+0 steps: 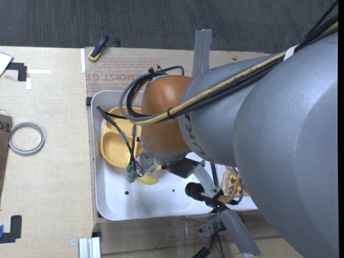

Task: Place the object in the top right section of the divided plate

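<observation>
Item: white bin [107, 198] on the surface, holding a yellow divided plate [114, 149] at its far left, largely hidden under the arm [226, 122].
Item: pincer [135, 171], low over the bin just right of the plate's near edge; we cannot tell how it is set or whether it grips anything.
Item: small yellow object [148, 178], lying on the bin floor beside the pincer, outside the plate.
Item: tape ring [25, 138], well apart on the left.
Risks, as we judge them: a closure off-centre could nudge the rounded object away; the arm's bulk hides the top right section, so a release there might land in a neighbouring compartment.
</observation>
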{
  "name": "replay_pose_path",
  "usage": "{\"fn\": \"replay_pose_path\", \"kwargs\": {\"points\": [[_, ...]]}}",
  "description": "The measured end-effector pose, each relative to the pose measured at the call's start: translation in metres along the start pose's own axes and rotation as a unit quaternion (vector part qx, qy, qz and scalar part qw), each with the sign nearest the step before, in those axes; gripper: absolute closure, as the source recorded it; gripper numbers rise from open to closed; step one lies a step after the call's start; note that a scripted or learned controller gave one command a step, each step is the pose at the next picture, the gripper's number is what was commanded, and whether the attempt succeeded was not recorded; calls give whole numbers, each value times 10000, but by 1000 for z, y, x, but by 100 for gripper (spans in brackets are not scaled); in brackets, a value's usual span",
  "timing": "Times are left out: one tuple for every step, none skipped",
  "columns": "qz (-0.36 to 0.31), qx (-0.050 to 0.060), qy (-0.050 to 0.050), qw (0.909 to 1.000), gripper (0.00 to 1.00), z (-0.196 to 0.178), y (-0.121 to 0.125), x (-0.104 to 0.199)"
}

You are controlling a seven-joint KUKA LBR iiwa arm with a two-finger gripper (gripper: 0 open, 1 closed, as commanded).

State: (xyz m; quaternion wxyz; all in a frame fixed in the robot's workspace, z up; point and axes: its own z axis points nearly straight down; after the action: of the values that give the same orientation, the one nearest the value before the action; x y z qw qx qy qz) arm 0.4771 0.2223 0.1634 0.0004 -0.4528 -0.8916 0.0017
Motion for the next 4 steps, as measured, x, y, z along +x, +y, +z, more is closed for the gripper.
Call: {"fn": "replay_pose_path", "kwargs": {"points": [[-398, 4, 5, 9992, 100, 1, -24, -33], [-2131, -11, -3, 9770, 100, 9, 29, -36], [-1682, -13, -6, 9858, 100, -15, 52, -31], [-3159, -10, -3, 9488, 100, -30, 34, -18]]}}
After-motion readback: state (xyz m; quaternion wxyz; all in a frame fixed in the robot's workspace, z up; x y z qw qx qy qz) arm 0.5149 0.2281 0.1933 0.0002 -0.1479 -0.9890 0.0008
